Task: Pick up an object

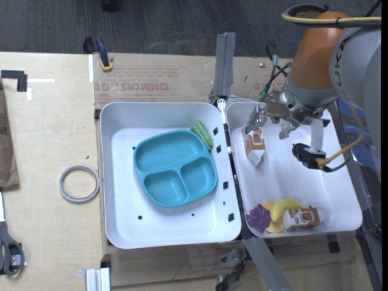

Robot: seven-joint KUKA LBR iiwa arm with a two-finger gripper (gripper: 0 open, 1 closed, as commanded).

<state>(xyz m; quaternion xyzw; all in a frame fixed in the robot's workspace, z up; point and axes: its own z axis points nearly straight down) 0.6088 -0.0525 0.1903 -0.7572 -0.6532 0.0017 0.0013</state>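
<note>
Carton [256, 147], white with orange print, is standing tilted in the far left part of the right bin [339, 190], close to the wall shared with the left bin [115, 180]. The tabletop [48, 132], pale wood, is carrying both bins, and a cardboard sheet [151, 77] is lying behind them; beyond it, dark carpet [182, 8] is showing with a small black object [109, 3] on it.

The arm [339, 47] is reaching in from the right, and its gripper [268, 128] is hanging over the far end of the right bin. The fingers are standing apart: the pale one [253, 125] is sitting just above the carton's top, the dark one [284, 130] is hovering over bare bin floor, so nothing is being held between them. A black fitting with a yellow cable [309, 155] is hanging below the wrist, just right of the carton.

A blue plate [176, 168] with three sections is filling the middle of the left bin, and a green item [203, 135] is leaning at its far right edge. At the near end of the right bin, well apart from the carton, a purple toy [259, 217], a banana [282, 210] and a second box [302, 218] are lying bunched together.

On the tabletop's left, a brown bag [7, 144], a tape ring [79, 182] and scissors [9, 256] are lying.
</note>
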